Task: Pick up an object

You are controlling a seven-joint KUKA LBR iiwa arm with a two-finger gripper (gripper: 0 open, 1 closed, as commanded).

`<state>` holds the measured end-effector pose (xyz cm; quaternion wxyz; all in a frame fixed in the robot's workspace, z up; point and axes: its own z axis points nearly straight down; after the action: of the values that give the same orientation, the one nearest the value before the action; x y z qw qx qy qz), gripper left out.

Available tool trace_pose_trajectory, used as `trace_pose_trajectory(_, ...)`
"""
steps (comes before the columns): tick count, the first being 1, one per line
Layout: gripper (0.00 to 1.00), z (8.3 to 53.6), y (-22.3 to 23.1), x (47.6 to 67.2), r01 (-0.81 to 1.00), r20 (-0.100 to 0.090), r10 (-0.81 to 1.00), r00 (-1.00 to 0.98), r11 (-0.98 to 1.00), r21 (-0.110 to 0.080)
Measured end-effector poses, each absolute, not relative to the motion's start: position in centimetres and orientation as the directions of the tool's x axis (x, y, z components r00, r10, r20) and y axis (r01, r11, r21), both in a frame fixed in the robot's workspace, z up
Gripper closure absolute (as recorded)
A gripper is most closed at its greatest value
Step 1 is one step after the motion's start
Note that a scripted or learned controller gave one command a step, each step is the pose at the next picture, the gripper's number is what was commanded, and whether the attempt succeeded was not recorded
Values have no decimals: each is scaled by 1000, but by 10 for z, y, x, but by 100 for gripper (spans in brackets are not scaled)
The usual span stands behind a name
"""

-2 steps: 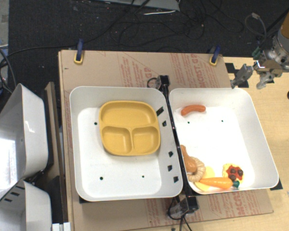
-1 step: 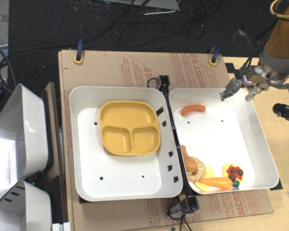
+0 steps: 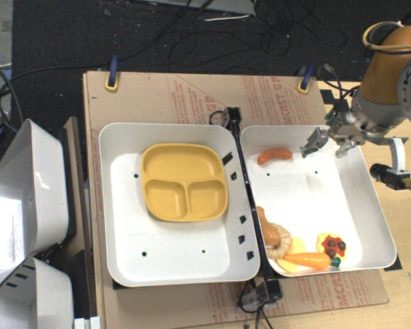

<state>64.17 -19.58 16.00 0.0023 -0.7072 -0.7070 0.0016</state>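
A small sausage, orange-red and glossy, lies on its side near the far edge of the right bin, a short rounded cylinder with a slight curve, running roughly left to right on the bare white floor. It rests alone there, apart from the other toys. The gripper hangs just to its right, over the far right corner of the same bin, with its two dark fingers spread apart and nothing between them; the nearer fingertip is close to the sausage's right end but appears not to touch it, though the slanted view makes the height above the floor hard to judge. Above the fingers the grey wrist rises into the orange band of the arm, which comes in from the right. At the near edge of the right bin a cluster of toy food sits together: a pale orange shrimp against the divider, a carrot lying lengthwise just in front of it, and a yellow piece with red and dark spots beside the carrot's tip. The left bin holds a yellow divided plate with three compartments, set toward its far half. Both bins stand side by side on a brown board.
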Motion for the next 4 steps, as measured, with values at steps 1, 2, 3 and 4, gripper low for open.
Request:
trace_pose_trajectory(1, 0, 114, -194, 649, 1000, 0, 1000, -4, 4, -2)
trace_pose_trajectory(2, 100, 128, -194, 651, 1000, -2, 1000, -5, 5, 4)
trace_pose_trajectory(3, 100, 189, -189, 647, 1000, -3, 1000, -3, 3, 8)
trace_pose_trajectory(4, 100, 219, -189, 648, 1000, -2, 1000, -3, 3, 6)
